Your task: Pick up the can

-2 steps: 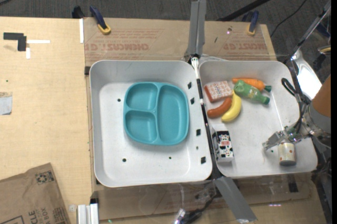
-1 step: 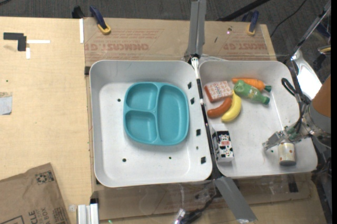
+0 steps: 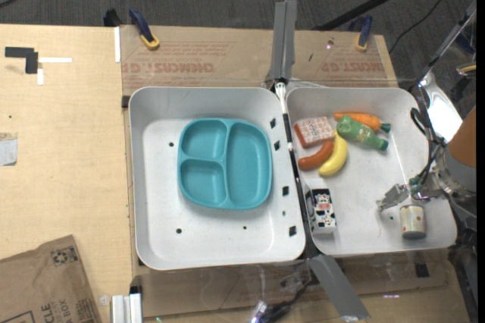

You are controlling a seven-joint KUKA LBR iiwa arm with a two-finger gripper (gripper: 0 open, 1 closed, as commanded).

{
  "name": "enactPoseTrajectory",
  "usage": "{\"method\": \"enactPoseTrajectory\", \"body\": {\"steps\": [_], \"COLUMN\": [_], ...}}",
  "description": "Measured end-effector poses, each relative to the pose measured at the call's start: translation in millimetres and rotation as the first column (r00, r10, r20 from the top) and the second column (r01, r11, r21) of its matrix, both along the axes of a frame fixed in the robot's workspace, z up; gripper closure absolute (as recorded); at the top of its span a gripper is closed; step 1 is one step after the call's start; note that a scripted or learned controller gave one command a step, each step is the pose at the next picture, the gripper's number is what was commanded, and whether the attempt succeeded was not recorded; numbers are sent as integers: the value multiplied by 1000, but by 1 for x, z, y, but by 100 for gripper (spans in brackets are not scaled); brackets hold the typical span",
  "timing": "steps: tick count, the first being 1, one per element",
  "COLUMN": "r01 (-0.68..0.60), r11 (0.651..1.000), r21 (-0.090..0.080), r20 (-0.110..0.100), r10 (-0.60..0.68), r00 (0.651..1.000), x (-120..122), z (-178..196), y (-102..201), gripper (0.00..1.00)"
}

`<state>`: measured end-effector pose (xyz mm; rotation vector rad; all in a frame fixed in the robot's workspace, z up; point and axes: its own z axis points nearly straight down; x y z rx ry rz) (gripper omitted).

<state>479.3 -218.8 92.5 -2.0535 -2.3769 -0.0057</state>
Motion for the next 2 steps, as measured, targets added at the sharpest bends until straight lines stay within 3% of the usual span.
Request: {"method": "enactPoseTrajectory", "body": {"steps": [1, 2], "r01": [-272, -274], "r11": [962, 962], "r21": [-2, -2], "r20": [-3, -3], "r10": [272, 274], "r00": [962, 962], "x": [-2, -2], "z": [-1, -1], "y": [-3, -3], "gripper": [0, 0]}}
